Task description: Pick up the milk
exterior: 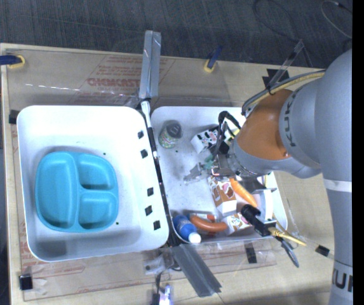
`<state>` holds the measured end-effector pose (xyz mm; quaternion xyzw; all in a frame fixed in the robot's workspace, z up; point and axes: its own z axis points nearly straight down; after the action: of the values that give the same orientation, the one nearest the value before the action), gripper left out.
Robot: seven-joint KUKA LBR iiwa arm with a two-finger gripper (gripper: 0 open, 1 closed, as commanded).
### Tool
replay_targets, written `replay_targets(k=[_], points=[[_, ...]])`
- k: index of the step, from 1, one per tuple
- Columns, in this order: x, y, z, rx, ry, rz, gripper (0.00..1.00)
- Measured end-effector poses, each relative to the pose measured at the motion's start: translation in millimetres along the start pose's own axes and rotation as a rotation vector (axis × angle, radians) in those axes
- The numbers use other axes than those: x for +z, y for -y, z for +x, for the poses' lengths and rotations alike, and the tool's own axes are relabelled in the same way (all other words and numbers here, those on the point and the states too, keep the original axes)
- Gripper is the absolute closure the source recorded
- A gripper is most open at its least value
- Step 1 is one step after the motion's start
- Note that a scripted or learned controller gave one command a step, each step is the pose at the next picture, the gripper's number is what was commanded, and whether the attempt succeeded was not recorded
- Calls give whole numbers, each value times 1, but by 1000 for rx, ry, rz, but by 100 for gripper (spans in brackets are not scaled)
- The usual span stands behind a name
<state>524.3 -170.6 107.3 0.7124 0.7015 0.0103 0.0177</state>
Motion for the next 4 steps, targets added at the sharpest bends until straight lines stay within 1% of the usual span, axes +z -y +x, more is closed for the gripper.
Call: replay_targets(k=[1, 2, 3, 4], points=[[0, 24, -9, 8, 0, -1, 0], [-13, 23, -15, 10, 11, -5, 100], [-13, 23, -15, 9, 11, -5, 0], [3, -4, -31, -42, -13, 22, 0]])
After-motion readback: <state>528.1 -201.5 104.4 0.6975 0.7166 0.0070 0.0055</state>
